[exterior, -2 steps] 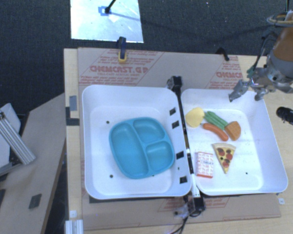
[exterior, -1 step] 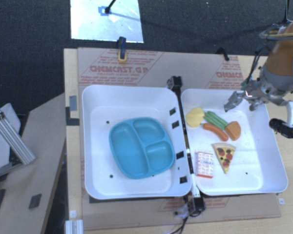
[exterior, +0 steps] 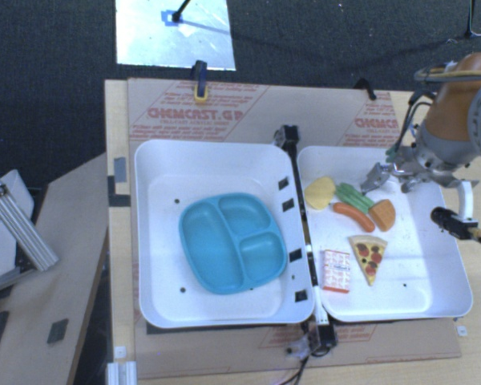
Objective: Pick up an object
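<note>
- Two shallow white plastic bins sit side by side on a bench: the left bin (exterior: 156, 239) and the right bin (exterior: 441, 283).
- The left bin holds one light-blue plastic plate with three compartments (exterior: 232, 241).
- The right bin holds six small toy foods, one of each: a pale yellow rounded piece (exterior: 320, 192), a green pod-shaped piece (exterior: 354, 196), an orange-red sausage (exterior: 353, 216), an orange-brown rounded piece (exterior: 383, 214), a pizza slice (exterior: 369, 256), and a flat red-and-white packet (exterior: 336, 270).
- The first four cluster near the bin's upper left; pizza and packet lie just below.
- The grey metal gripper (exterior: 377, 177) hangs near the green piece; whether its jaws stand apart or together cannot be told.
- The toys look light, rigid and smooth, likely slippery; the sausage seems best gripped across its narrow middle.
</note>
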{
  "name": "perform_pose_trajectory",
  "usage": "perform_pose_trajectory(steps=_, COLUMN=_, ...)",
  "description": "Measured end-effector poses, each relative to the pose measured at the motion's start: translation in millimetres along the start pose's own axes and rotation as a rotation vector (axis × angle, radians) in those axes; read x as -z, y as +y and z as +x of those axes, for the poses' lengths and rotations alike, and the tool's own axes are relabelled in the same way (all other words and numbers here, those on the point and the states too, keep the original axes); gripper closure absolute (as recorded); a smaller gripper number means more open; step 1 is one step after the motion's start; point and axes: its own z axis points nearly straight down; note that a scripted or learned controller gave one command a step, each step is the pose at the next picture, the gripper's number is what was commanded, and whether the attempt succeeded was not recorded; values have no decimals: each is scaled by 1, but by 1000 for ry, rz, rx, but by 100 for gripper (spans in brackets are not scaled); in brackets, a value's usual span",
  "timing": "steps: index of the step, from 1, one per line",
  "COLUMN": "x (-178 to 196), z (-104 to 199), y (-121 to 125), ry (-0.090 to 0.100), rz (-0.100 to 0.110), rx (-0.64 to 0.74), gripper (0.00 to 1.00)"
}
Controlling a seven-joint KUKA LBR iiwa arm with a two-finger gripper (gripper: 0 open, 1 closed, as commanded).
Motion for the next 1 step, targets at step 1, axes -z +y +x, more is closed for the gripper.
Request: perform_pose_trajectory(steps=1, x=-35, z=0, y=3, ry=1, rz=-6, rx=0, gripper=0)
